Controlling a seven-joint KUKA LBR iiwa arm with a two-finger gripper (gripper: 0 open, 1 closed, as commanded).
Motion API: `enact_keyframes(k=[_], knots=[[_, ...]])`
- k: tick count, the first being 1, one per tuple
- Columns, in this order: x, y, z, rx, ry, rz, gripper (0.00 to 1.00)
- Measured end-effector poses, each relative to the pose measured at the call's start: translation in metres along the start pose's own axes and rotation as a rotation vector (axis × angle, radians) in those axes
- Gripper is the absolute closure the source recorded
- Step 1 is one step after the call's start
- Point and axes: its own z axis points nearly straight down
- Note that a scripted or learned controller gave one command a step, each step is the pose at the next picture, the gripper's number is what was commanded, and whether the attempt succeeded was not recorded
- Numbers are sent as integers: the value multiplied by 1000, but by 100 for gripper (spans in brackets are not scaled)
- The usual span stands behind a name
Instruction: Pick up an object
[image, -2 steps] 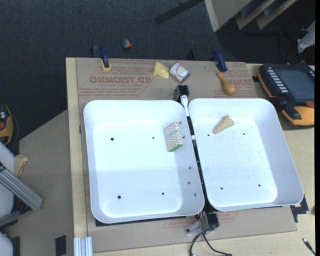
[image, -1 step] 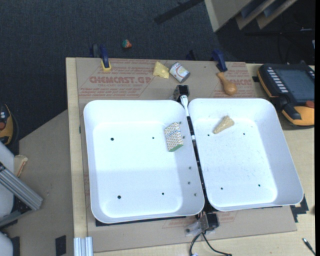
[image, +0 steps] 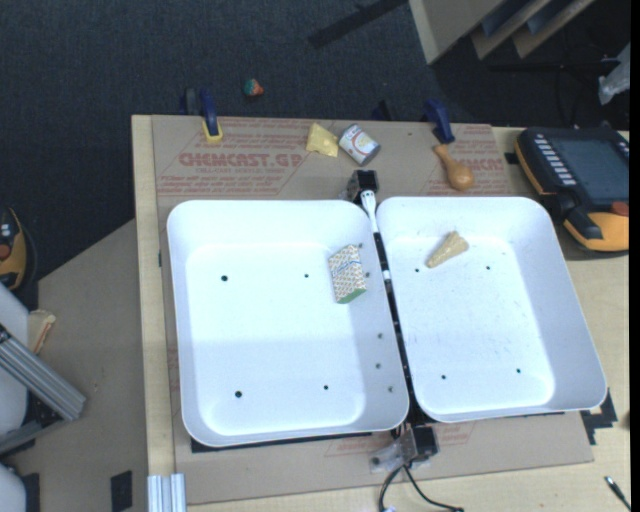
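A small patterned green-and-white box (image: 346, 273) lies in the left bin (image: 200, 340), close to its right wall. A tan wedge-shaped piece (image: 446, 249) rests in the right bin (image: 540, 350), toward its far left part.
On the board behind the bins lie a yellow wedge (image: 321, 141), a small white and orange cylinder (image: 359, 145) and a tan wooden piece (image: 455, 167). Blue clamps (image: 209, 111) hold the board's far edge. A yellow-edged pendant (image: 585, 180) sits at the right. A marker (image: 366, 190) rests between the bins.
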Motion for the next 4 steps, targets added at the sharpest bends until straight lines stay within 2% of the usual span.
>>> enact_keyframes(k=[1, 2, 4], knots=[[60, -46, 11, 9, 6, -4, 0], [57, -43, -1, 3, 2, 0, 100], [57, -42, -22, -5, -2, -1, 100]])
